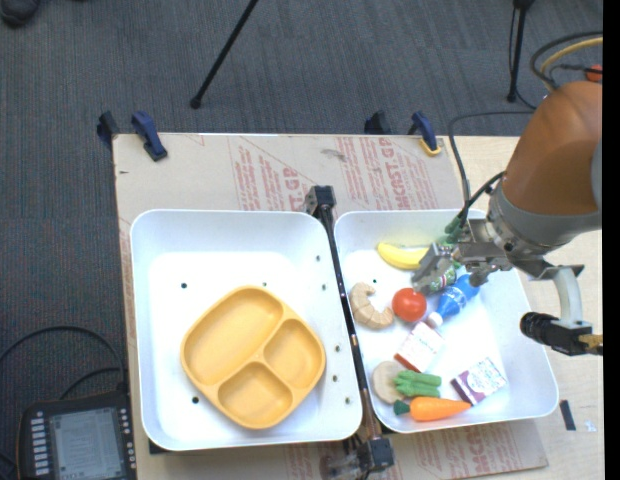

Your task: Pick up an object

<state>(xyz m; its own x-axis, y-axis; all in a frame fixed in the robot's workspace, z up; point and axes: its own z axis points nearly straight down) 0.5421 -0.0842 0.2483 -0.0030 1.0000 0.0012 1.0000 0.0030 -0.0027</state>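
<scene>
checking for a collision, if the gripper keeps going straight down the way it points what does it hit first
Most likely the blue bottle, which lies right under the gripper, with the red tomato just beside it. Depth is hard to judge from this slanted view.

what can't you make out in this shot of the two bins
- Jaws: in the camera view the gripper is small and dark above the right bin; open or shut is unclear.
- Blue bottle: its upper end is hidden under the gripper.
- Banana: its right end is covered by the gripper.
- Small carton: its print is too small to read.
</scene>
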